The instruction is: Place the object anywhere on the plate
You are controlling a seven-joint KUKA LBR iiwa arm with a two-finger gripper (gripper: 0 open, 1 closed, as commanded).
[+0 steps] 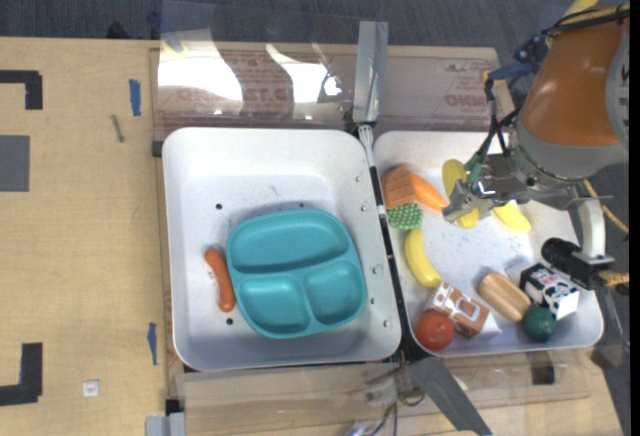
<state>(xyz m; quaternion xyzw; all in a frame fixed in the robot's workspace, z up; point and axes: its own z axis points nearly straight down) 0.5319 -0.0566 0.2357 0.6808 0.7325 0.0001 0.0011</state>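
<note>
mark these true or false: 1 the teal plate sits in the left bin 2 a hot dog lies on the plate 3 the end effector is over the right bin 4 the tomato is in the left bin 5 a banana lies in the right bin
1. The teal plate sits in the left bin. True.
2. A hot dog lies on the plate. False: the hot dog lies on the bin floor just beside the plate's left edge.
3. The end effector is over the right bin. True.
4. The tomato is in the left bin. False: the tomato is at the near left corner of the right bin.
5. A banana lies in the right bin. True.
</note>
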